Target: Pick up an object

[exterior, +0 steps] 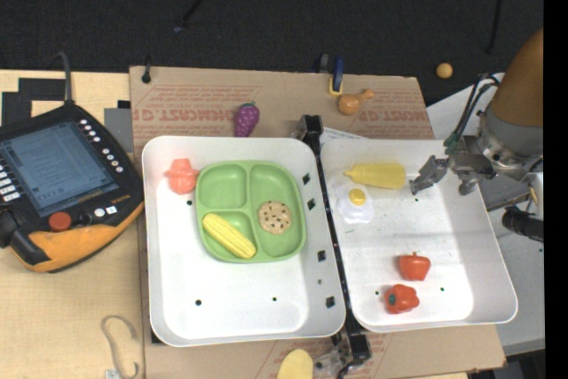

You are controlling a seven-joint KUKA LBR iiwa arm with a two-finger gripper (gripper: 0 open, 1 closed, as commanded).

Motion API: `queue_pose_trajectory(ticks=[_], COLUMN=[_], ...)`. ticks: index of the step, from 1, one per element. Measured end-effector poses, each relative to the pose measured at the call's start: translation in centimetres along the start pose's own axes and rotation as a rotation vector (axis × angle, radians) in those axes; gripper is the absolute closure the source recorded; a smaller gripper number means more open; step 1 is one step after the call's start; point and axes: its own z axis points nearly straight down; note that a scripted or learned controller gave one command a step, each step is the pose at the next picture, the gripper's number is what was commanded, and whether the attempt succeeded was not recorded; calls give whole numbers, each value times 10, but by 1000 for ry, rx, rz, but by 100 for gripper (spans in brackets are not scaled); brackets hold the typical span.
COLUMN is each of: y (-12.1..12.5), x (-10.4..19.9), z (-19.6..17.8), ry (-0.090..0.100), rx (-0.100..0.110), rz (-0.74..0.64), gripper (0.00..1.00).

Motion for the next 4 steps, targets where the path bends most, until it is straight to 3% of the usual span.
queue_pose_trajectory(ticks=[1,3,4], y=[3,15,15], x=[0,9,12], z=[-8,85,106], ry=[-3,-2,-2], rx=[-13,-11,-12], rz=[-2,-9,-7], gripper=[0,0,0])
